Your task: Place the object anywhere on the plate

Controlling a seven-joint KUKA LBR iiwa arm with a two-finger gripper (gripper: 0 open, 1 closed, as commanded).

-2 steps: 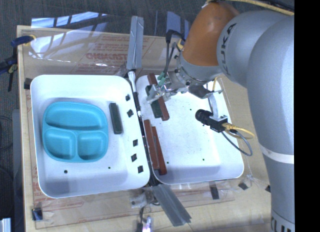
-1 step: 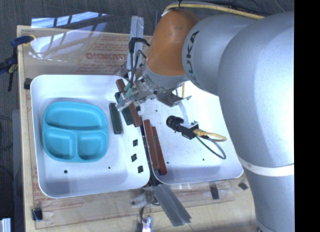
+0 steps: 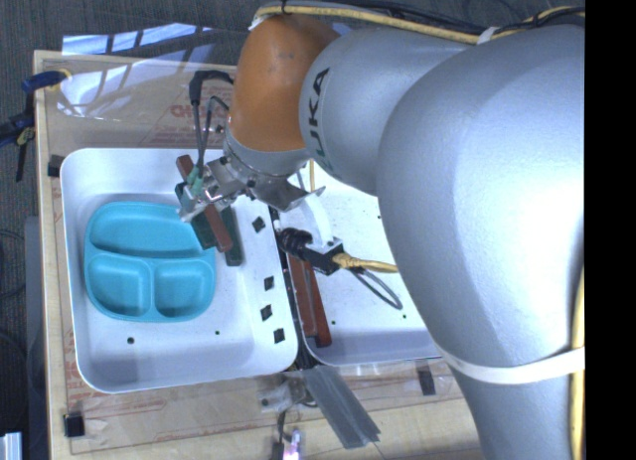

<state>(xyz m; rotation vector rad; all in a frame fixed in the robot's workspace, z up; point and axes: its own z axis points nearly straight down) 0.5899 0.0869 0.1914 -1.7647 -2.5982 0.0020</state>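
The narrow reddish-brown wooden bar (image 3: 223, 230) looks like the piece to move. It lies at a slant in the shallow white left bin (image 3: 149, 367), toward that bin's right wall and just beside the right rim of the turquoise three-compartment plastic plate (image 3: 149, 254). Part of its length is hidden beneath the robot's wrist.

It is probably stiff and light, and hard enough not to give or dent under pressure. Its smooth faces may slip, and a long bar gripped near one end would likely swing. The best hold is therefore across its narrow width near the middle, which also keeps it level for the short carry left onto the plate.

The claw (image 3: 204, 198) sits right over the upper half of the bar, low in the bin. Whether it has closed on the bar or only rests above it I cannot tell, as the grey arm with its orange band (image 3: 283, 80) masks the contact.

A second, longer brown bar (image 3: 311, 309) lies along the left wall of the white right bin (image 3: 368, 347), well apart from the plate.
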